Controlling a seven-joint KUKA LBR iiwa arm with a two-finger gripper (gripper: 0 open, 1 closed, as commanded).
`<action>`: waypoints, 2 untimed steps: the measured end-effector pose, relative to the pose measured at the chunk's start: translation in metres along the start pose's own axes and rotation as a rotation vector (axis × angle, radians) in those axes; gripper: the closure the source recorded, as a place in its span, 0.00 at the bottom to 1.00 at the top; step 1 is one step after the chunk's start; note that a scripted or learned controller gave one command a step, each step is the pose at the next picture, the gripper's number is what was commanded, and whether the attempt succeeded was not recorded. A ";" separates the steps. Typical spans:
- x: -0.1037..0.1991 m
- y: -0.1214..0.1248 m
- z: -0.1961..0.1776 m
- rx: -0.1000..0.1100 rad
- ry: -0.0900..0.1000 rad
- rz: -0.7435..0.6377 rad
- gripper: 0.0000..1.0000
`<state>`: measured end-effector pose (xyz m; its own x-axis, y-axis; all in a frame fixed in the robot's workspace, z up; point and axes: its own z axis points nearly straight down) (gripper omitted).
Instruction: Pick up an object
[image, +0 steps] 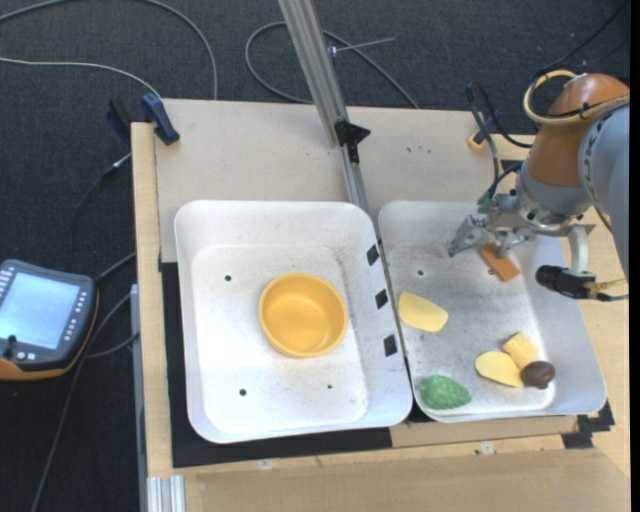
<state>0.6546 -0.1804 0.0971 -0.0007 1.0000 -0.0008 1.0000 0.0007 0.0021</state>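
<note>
My gripper (487, 240) hangs over the upper part of the right bin (440, 232), at the end of the grey arm with the orange band. An orange-brown block (499, 264) lies tilted right under it, touching or very close to the gripper's tip. Lower in the same bin are a pale yellow piece (423, 312), a green lump (443, 391), a yellow wedge (497, 368), a short yellow cylinder (520, 347) and a dark brown ball (538, 374). A yellow bowl (303, 315) sits in the left bin (210, 300).
A slanted metal post (322, 80) rises behind the two bins. A blue clamp (158, 117) grips the bench's back left corner. A teach pendant (40, 315) lies on the floor to the left. Cables run across the dark carpet.
</note>
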 end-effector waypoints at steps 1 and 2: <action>0.000 0.001 -0.012 -0.003 -0.001 0.000 1.00; 0.008 -0.001 -0.071 -0.004 0.000 0.000 1.00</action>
<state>0.6537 -0.1728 0.1682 -0.0011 1.0000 -0.0010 1.0000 0.0011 0.0059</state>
